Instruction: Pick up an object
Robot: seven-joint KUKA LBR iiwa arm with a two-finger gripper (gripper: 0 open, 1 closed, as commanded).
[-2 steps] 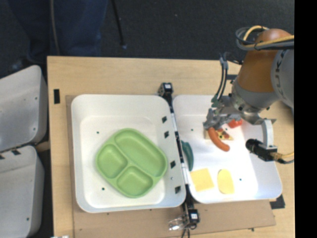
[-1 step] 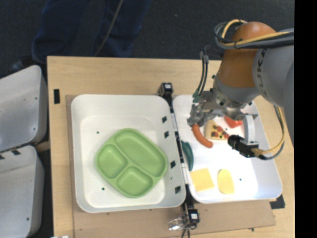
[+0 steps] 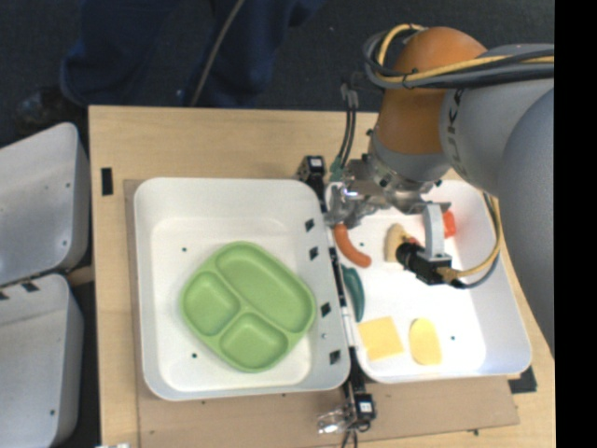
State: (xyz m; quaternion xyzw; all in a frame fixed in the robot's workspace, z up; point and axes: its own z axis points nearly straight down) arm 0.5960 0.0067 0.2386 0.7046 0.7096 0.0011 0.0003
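From above, the grey arm's gripper point(image 3: 359, 215) hangs low over the right white bin point(image 3: 485, 343), at its far left edge, just above an orange sausage-shaped toy point(image 3: 352, 246); whether it is clenched cannot be told. A yellow square slice point(image 3: 381, 338) and yellow oval piece point(image 3: 425, 341) lie nearer. A green divided plate point(image 3: 246, 304) sits in the left white bin point(image 3: 159, 241).

lab | robot arm point(image 3: 485, 101) | wooden bench point(image 3: 224, 124) | white bins point(image 3: 149, 250)
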